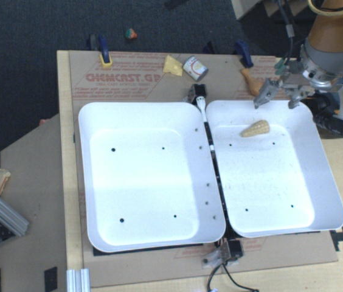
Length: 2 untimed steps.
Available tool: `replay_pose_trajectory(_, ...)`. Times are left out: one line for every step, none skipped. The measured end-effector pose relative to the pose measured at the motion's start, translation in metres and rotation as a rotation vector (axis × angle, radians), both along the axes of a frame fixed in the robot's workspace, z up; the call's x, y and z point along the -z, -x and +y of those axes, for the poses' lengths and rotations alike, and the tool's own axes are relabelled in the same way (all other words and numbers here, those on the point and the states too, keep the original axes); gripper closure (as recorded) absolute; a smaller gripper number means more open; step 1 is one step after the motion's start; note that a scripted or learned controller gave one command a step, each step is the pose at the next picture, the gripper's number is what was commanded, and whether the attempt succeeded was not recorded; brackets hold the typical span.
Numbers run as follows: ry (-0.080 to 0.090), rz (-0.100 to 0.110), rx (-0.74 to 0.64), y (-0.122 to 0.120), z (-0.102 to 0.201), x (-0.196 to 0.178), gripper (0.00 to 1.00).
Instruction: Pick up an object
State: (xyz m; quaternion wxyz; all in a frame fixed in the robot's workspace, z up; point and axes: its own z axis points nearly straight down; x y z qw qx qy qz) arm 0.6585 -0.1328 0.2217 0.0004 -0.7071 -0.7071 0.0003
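My end effector [277,98] hangs spread wide and holding nothing above the right bin's [326,181] far rim, the corn cob [255,128] unpicked inside, so grasping remains.

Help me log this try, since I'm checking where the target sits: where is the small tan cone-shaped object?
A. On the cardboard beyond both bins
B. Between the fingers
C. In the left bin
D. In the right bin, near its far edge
D. The tan cone-shaped object lies on the floor of the right bin near its far edge, while the gripper hangs above that edge, apart from it.
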Motion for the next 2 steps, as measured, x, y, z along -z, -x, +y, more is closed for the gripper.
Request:
replay_pose_trajectory(-0.002,0.009,0.003,-0.001,-0.024,0.146,0.00)
replay_pose_trajectory(0.002,-0.005,0.000,-0.005,-0.023,0.125,1.00)
